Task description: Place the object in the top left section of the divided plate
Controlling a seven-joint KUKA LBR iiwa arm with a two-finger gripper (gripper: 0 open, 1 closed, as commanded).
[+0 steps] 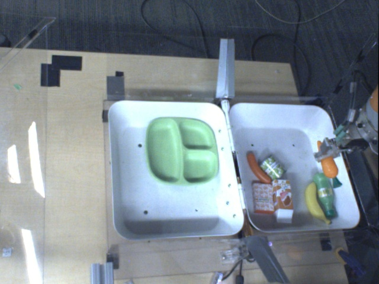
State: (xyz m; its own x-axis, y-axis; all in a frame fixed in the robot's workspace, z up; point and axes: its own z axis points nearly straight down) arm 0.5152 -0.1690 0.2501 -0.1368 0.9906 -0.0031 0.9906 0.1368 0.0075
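Observation:
A green divided plate [180, 150] lies in the left bin [127, 206], with one long section on its left and two smaller sections on its right; all sections are bare. My gripper [331, 148] hangs over the right rim of the right bin [284, 132], far from the plate. Just below it sits a small orange object [330, 168], partly covered by the gripper's tip. Whether they touch cannot be told.
The right bin also holds a red sausage [257, 166], a small green can [273, 168], two red-brown cartons [273, 197], a yellow banana [313, 202] and a green bottle [325, 194]. A metal post [225, 70] stands behind the bins' shared wall.

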